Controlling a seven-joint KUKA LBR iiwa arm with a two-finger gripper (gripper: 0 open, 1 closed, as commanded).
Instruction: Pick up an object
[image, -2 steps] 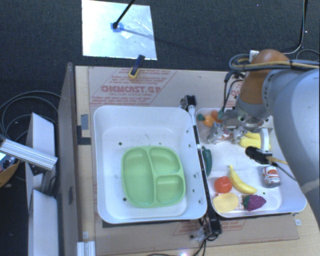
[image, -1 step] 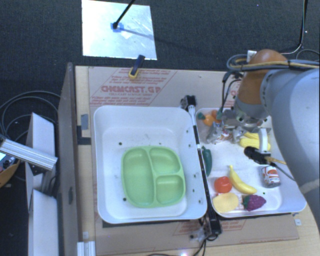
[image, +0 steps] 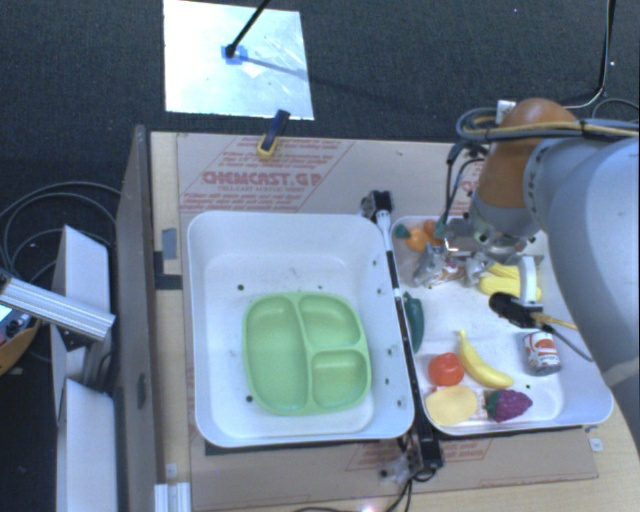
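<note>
My gripper hangs low over the far part of the right bin, and the grey arm with its orange band comes in from the right. Just left of it lies an orange toy carrot, and a yellow toy sits to its right, partly under the wrist. Nearer the front of this bin lie a banana, a red tomato, a pale yellow piece, purple grapes and a small can. A dark green vegetable leans on the bin's left wall.
The left bin holds a green divided plate. Both bins rest on a cardboard sheet. A black divider runs between the bins. Cables and a white box stand off the bench at left.
</note>
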